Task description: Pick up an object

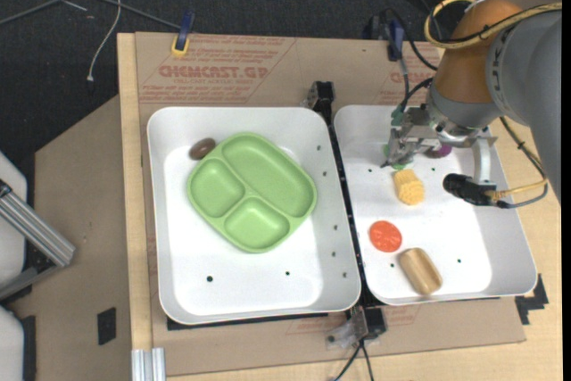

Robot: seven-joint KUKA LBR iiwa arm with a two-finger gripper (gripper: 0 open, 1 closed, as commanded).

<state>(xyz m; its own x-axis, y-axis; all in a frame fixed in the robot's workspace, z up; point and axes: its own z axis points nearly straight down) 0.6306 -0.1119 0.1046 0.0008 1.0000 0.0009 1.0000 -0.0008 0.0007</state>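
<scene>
Right bin (500, 272): corn cob (409, 186), orange disc (385, 236), tan bread roll (419, 270). Pincer (399, 154) low just above corn; state cannot be told. Left bin (169, 219): green divided plate (252, 192).

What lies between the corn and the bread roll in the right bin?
The red tomato slice lies between the corn and the bread roll, slightly left of their line, seen in the camera view.

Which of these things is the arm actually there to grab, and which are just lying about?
For the job:
gripper, low in the right bin
yellow corn piece
red round piece
tan bread-like piece

Lying about:
green divided plate in the left bin
small brown item
blue clamps
</scene>
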